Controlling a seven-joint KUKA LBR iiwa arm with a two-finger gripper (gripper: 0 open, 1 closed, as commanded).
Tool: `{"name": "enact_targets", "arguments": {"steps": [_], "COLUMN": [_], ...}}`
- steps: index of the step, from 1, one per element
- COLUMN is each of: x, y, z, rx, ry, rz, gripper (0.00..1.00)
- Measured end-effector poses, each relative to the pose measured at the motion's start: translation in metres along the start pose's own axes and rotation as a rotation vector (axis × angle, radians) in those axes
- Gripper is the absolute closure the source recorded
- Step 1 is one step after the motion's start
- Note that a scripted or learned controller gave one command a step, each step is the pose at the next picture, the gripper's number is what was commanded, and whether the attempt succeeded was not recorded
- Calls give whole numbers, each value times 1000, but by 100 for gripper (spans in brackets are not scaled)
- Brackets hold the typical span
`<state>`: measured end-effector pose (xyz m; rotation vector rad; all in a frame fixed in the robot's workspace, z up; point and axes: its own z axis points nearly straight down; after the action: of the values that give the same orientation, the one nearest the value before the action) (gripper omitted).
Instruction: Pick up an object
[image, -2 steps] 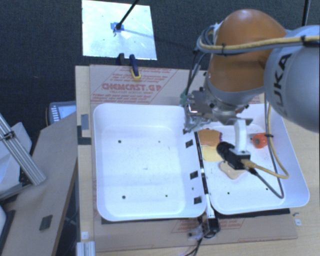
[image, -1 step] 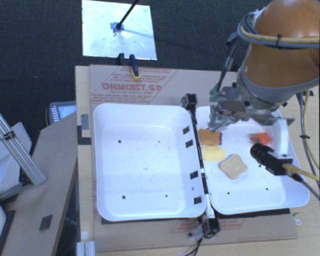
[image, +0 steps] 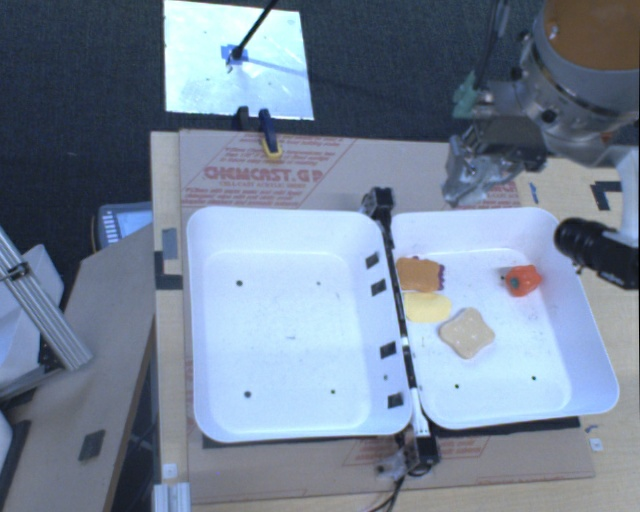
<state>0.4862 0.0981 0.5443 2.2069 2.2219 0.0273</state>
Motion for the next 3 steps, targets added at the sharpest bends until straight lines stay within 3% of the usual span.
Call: {"name": "enact_targets", "arguments": {"steps": [1,2,3], "x": [83,139,134], "y": [79,105,186], "z": [15,45,11], "rx": [13,20,8], "ry": [-3,-4,-3], "rz": [-3,-2,7], "gripper": [100,100,100]}}
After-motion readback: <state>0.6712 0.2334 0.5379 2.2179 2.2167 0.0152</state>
